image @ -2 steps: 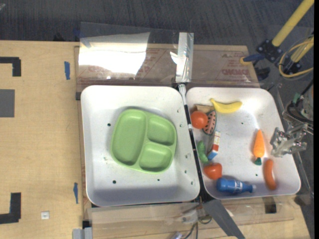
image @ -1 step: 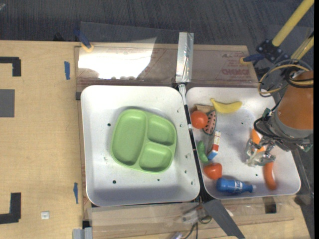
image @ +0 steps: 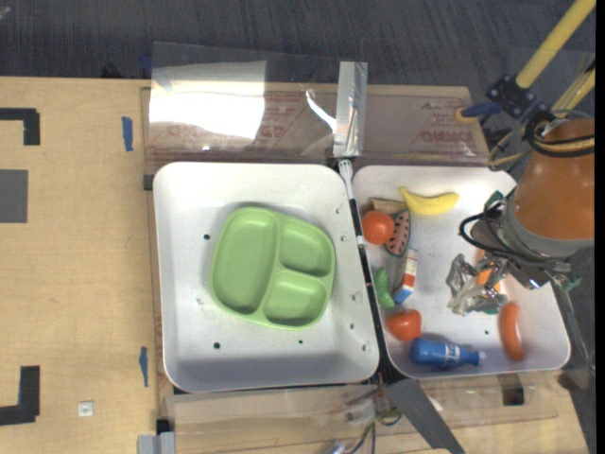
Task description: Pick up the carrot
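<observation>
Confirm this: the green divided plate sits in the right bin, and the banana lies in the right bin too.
One thing is wrong. The camera view shows the green divided plate in the left bin, not the right. The banana does lie in the right bin.

right bin (image: 558, 353) crowded with toys, carrot (image: 511, 330) against its wall

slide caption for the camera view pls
Robot hand low in the right bin beside the carrot; green plate in the left bin.
</observation>
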